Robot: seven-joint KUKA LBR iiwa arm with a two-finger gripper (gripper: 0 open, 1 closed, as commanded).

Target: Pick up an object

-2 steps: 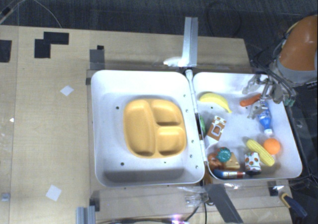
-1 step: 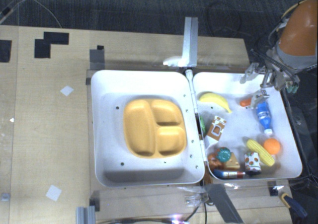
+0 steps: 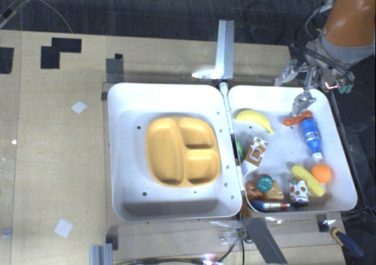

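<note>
Bench: a pale wooden top [image 3: 53,158] with black square marks at about 10 o'clock and small light patches at 9 and 7 o'clock; dark floor runs along the top edge of the camera view.
Divider: a metal post [image 3: 225,52] stands at 12 o'clock, just above the seam where the two bins meet.
Left bin: a shallow white bin [image 3: 126,199] at the centre, bearing a yellow compartment tray [image 3: 182,151] that lies flat in its middle.
Right bin: a shallow white bin [image 3: 346,193] at 3 to 4 o'clock, touching the left bin along the seam.
Arm: grey with an orange band [image 3: 352,2], reaching in at 1 to 2 o'clock.
Gripper: the gripper [image 3: 302,104] hangs over the upper part of the right bin, just above an orange piece [image 3: 296,120]; whether its fingers are apart or closed, I cannot tell, and nothing shows between them.
Objects in right bin: a banana [image 3: 255,119] at the upper left; a blue bottle [image 3: 311,133] just right of the orange piece; a brown-and-white box [image 3: 256,151] near the seam; a corn cob [image 3: 308,180] touching an orange ball [image 3: 321,173] at the lower right; a teal ball [image 3: 265,183] and a red-tipped marker [image 3: 271,205] along the lower edge.
</note>
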